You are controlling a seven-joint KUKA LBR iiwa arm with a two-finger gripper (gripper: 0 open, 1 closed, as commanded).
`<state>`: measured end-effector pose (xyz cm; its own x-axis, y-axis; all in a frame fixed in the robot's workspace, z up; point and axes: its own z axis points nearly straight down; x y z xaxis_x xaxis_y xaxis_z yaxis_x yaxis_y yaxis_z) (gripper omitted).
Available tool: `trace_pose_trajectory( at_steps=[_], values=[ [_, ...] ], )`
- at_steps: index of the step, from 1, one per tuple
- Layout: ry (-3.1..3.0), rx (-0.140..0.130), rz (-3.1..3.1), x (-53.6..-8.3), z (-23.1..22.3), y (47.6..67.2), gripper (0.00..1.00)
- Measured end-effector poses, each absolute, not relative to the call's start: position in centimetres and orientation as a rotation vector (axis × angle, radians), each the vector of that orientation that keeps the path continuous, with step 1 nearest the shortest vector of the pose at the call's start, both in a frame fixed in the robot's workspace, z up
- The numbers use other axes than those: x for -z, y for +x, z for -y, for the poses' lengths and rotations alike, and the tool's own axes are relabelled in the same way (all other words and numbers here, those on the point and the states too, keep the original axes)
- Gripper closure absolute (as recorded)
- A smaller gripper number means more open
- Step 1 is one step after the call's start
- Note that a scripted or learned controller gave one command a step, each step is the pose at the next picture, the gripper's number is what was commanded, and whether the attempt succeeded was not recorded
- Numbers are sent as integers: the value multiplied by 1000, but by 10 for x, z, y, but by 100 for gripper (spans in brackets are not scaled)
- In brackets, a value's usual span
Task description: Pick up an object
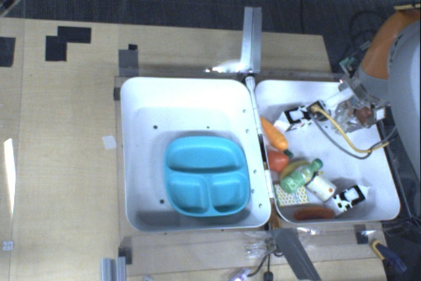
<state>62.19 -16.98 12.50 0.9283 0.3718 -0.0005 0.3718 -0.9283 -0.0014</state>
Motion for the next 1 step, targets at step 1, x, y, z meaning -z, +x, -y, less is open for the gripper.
trace_pose_trajectory(
  at_steps=[1],
  values=[
    [-3117,9,403,-87,181,645,100]
  ],
)
